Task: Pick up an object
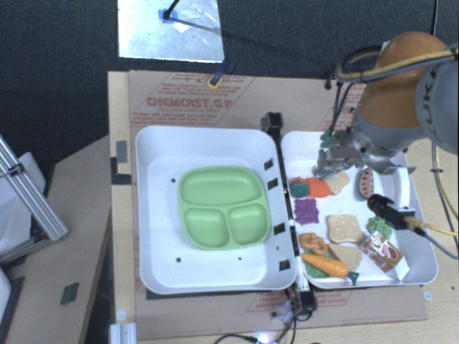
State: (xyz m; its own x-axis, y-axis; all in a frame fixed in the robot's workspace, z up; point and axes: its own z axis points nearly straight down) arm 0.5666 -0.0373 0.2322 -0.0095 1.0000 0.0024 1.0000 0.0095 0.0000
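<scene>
Camera view has the tool (331,162) hanging low over the back of the right bin (423,260), right above the orange toy (314,187), though I honestly can't tell if it's gripping anything. Bread slice (345,228), purple piece (306,210) and carrot (325,264) lie nearer the front, green divided plate (224,206) in the left bin (154,213).

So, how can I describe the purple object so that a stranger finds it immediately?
Look at the right white bin, the one crowded with toy food. Along its left wall, below the orange-and-green piece, lies the bunch of grapes. It is the single purple thing there; the pretzel below it is brown.
</scene>
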